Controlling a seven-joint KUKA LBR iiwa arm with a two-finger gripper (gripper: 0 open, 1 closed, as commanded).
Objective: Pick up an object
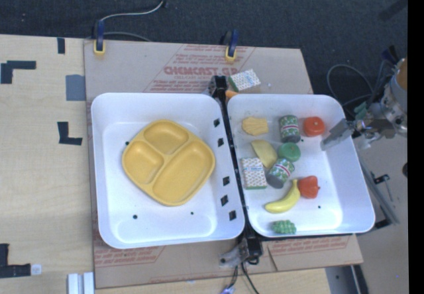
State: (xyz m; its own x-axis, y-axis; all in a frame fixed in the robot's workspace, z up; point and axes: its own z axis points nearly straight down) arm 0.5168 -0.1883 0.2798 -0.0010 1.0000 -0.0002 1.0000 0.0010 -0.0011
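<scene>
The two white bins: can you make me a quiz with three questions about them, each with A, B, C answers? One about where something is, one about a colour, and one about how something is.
1. Where is the yellow tray?
A. In the left bin
B. In the right bin
C. On the dark floor

2. What colour is the banana?
A. Blue
B. Yellow
C. Pink

3. How is the end effector placed?
A. Over the yellow tray
B. Pressed on the banana
C. At the right bin's right rim, touching no toy

Answers:
1. A, the tray lies flat inside the left bin.
2. B, the banana is yellow, lying near the front of the right bin.
3. C, its grey tip sits above the right rim, apart from the toys.
</scene>
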